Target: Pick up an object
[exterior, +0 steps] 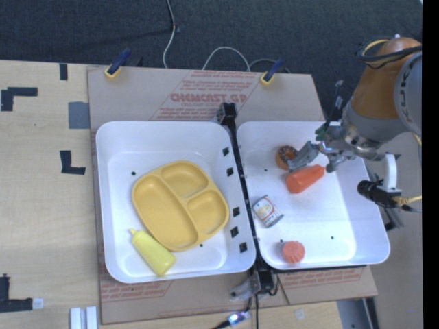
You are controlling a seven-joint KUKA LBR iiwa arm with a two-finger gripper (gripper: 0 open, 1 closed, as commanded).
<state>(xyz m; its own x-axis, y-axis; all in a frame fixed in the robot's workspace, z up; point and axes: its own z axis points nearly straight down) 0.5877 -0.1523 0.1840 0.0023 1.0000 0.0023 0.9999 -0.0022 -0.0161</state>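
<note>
In the right bin, an orange carrot-shaped toy lies near the far right. A small brown round object sits just to its upper left. My gripper hovers directly over the carrot's upper edge, between it and the brown object. It is open, with one finger slanting left toward the brown object and nothing between the fingers. A small silver can lies on its side near the bin's left wall. A red-orange round fruit rests at the front.
The left bin holds a yellow divided plate and a yellow squeeze bottle at its front left. A black divider runs between the bins. The arm's orange band rises at the right edge.
</note>
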